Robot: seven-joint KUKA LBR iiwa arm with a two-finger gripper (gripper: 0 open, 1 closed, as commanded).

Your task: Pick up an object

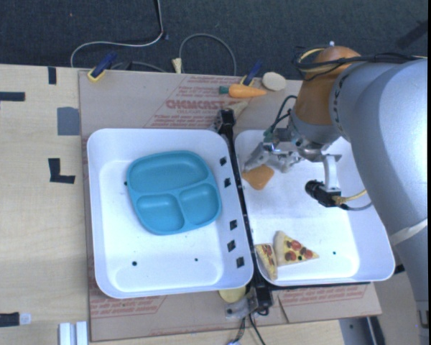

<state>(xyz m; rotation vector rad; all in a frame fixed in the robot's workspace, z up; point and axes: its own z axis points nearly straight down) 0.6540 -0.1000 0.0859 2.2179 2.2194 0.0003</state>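
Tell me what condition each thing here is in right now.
Blue plate: lying flat in the left bin, nothing on it.
Pizza slice: lying flat in the right bin.
Orange piece: in the right bin, right at the gripper.
Carrot: lying outside the bins.

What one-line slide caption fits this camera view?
Gripper poised at an orange-brown toy food item in the right bin; pizza slice nearby, blue divided plate in the left bin.
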